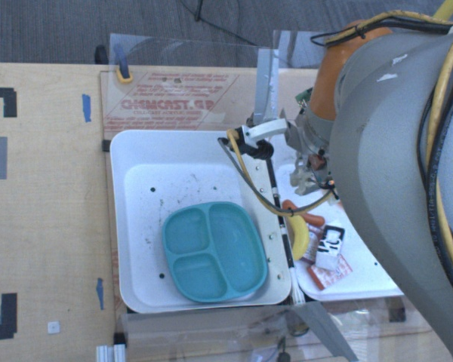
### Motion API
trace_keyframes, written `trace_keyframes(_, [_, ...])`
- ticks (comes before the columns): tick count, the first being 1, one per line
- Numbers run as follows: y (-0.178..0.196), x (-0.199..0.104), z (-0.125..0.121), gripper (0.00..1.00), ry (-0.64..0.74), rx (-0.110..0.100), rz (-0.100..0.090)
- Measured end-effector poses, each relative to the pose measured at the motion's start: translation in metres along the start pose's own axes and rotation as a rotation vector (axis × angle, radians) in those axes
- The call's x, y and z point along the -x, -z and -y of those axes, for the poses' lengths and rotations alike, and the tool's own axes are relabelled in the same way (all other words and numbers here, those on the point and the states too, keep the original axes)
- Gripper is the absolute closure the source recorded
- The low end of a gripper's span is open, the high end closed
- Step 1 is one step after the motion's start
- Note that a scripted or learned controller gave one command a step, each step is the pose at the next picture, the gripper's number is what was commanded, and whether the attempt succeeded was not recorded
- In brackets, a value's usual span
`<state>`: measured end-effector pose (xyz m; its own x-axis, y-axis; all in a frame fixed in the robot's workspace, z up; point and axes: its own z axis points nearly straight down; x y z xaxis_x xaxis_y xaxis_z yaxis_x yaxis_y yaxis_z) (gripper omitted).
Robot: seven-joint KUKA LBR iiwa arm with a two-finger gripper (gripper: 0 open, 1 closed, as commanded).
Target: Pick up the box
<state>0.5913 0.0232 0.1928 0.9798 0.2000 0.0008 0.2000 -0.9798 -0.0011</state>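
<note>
Box: small, white with black print, lying in the right bin near its front edge, close to the divider between the two bins. It sits partly on a red-and-white flat packet. Just beside it toward the divider: a yellow banana-like item and an orange carrot-like piece, both touching or nearly touching the clutter around the box.

My gripper is over the back part of the right bin, above and behind the box, apart from it. Nothing visible between my fingers. Can't tell whether they're apart or together; the wrist and cabling hide them.

Arm pose: I come in from the right, big grey link covering most of the right bin, orange band above the wrist, wrist pointing down toward the bin floor. Yellow and black cable loops from the wrist over the divider.

Left bin: teal three-compartment plate resting at the front-right corner, tilted slightly against the wall.
</note>
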Motion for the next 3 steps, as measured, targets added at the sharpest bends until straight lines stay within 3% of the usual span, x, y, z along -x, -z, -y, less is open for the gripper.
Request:
trace_keyframes(1, [0.041,-0.029,-0.112,1.00,0.183,0.001,0.002])
trace_keyframes(3, [0.061,-0.033,-0.104,1.00,0.198,0.000,0.005])
